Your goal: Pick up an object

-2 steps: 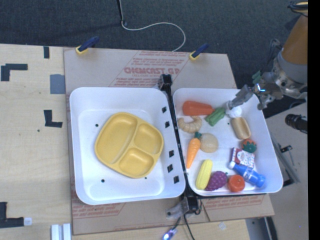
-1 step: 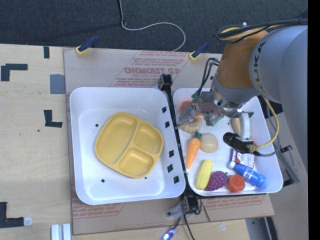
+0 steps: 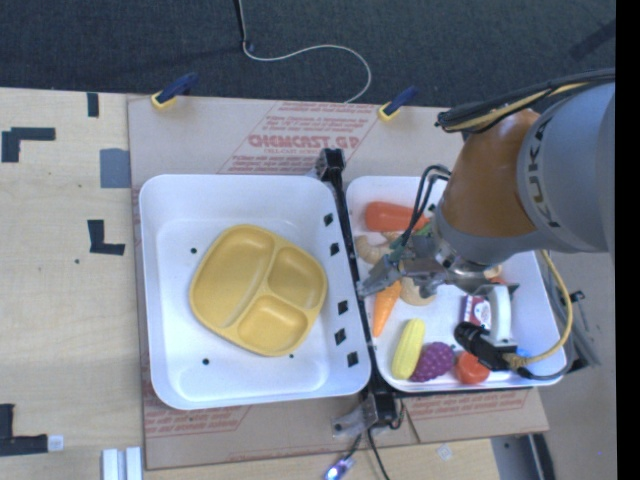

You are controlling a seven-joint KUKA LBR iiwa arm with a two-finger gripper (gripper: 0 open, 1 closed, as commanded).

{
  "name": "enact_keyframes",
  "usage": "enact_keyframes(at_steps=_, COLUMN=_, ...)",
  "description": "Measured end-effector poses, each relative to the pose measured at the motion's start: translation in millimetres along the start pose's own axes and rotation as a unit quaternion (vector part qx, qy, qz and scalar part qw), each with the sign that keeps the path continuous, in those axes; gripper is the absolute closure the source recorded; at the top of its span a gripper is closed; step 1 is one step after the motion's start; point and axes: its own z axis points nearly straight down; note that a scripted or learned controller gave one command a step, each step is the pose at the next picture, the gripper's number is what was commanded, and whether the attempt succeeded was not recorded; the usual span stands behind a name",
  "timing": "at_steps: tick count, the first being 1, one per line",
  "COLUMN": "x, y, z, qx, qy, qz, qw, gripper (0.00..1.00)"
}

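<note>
The claw [image 3: 385,280] hangs low in the right bin [image 3: 548,313], seemingly reaching for a grasp; whether it is apart cannot be told. A carrot [image 3: 383,310] lies just below it, so next it must close on it

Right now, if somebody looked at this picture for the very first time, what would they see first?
Probably the big yellow plastic divided plate lying alone in the left white bin. Next, the grey robot arm with its orange band reaching in from the right, its gripper low over the right white bin. That bin is full of toy food: an orange carrot, a yellow corn cob and purple grapes near the front.
</note>
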Motion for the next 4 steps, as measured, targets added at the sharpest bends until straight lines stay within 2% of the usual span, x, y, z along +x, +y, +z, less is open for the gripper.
enact_keyframes(at_steps=1, x=34.6, y=-30.4, z=-76.3, qx=-0.005, qy=0.000, qz=-0.003, qw=1.0000, gripper=0.00)
enact_keyframes(at_steps=2, x=33.0, y=-30.0, z=-81.7, qx=-0.002, qy=-0.001, qz=-0.002, qw=1.0000, gripper=1.00)
enact_keyframes(at_steps=3, x=57.3, y=-29.5, z=-138.1, qx=-0.006, qy=0.000, qz=-0.002, qw=1.0000, gripper=1.00)
enact_keyframes(at_steps=4, x=116.2, y=-30.2, z=-194.2, qx=-0.006, qy=0.000, qz=-0.004, qw=1.0000, gripper=1.00)
